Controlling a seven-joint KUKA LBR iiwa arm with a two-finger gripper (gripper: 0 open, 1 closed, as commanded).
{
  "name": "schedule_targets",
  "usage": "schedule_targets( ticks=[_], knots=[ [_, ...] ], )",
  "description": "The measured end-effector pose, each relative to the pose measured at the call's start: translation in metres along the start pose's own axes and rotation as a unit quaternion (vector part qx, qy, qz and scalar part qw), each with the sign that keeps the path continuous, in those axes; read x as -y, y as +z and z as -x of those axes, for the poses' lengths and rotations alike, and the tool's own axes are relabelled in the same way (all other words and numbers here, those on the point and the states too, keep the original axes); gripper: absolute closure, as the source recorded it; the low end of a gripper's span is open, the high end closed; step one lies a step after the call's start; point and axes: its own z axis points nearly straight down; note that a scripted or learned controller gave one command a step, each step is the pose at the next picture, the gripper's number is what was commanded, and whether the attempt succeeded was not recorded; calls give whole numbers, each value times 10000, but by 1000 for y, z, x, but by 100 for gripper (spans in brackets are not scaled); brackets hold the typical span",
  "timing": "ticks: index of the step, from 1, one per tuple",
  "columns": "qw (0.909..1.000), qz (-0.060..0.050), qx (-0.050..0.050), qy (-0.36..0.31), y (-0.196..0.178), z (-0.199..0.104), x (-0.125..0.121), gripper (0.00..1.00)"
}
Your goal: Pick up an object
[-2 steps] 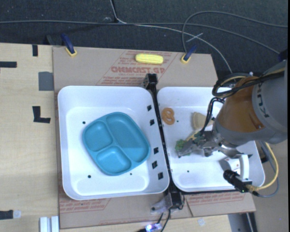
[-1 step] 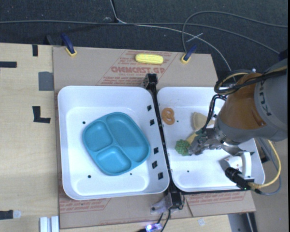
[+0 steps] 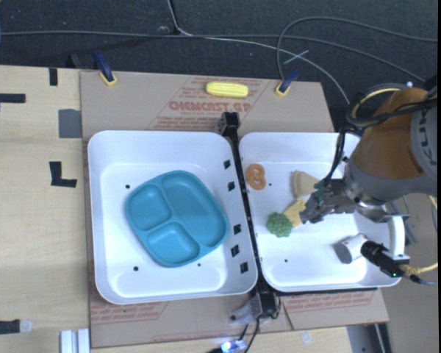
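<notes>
Bench, seen from above: my gripper [image 3: 314,210] is down in the right bin [image 3: 320,274], reaching in from the right w/ my grey arm [image 3: 386,160] and its orange band above the wrist. The tip sits at a yellowish-tan piece [image 3: 295,211], which touches a green broccoli floret [image 3: 280,225] just to its left. Can't tell if my fingers are spread or pressed together, or whether they pinch anything; the tip is too dark and small to read. A beige wedge-shaped piece [image 3: 303,182] lies just above the tip. An orange pretzel-shaped toy [image 3: 256,176] lies near the bin's left wall. In the left bin [image 3: 106,219], a blue 3-compartment plate [image 3: 176,217] lies flat. A yellow corn cob [image 3: 226,90] lies on the cardboard behind both bins.
</notes>
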Motion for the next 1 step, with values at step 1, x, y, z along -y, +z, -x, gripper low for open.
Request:
schedule_targets(
  ticks=[1],
  knots=[
    [10000,-10,-2,-1,-22,0,-1,100]
  ],
)
